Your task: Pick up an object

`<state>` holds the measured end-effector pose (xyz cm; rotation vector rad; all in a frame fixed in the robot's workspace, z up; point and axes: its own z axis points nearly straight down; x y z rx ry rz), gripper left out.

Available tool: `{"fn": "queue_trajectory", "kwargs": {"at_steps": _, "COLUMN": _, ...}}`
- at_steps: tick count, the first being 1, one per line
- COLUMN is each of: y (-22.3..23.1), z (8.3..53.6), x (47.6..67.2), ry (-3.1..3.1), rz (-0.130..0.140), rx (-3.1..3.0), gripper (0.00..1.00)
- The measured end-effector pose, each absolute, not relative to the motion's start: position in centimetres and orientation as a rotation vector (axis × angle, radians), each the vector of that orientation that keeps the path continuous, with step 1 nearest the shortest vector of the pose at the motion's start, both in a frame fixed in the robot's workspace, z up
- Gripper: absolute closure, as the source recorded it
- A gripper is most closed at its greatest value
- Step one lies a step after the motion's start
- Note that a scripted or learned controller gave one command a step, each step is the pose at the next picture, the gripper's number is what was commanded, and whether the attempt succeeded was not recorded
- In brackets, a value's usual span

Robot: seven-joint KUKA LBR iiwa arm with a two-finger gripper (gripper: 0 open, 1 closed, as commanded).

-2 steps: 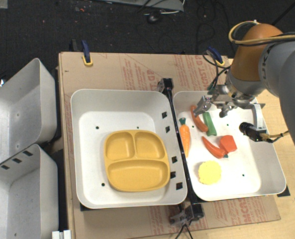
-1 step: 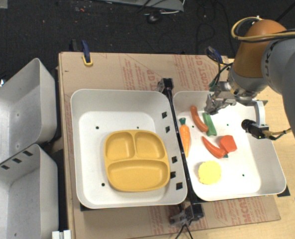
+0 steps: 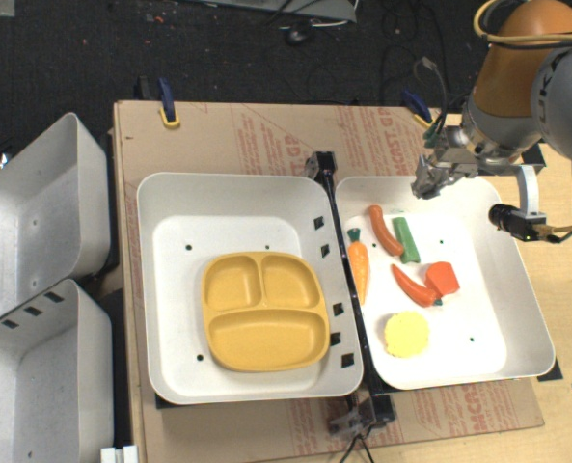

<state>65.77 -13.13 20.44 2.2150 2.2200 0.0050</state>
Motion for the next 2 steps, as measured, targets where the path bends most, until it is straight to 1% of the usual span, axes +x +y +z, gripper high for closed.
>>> {"fn": "queue_trajectory", "kwargs": {"at_steps": 1, "y": -13.1, "z": 22.1, "x": 65.8, "ry": 2.222, "rz": 0.003, "rx": 2.217, "gripper": 1.00}}
{"fn": "queue_trajectory", "kwargs": {"at_steps": 2, "y": -9.3, "z": 22.7, "x": 63.1, "ry": 2.228, "rz": -0.001, "rx": 2.217, "gripper": 1.00}}
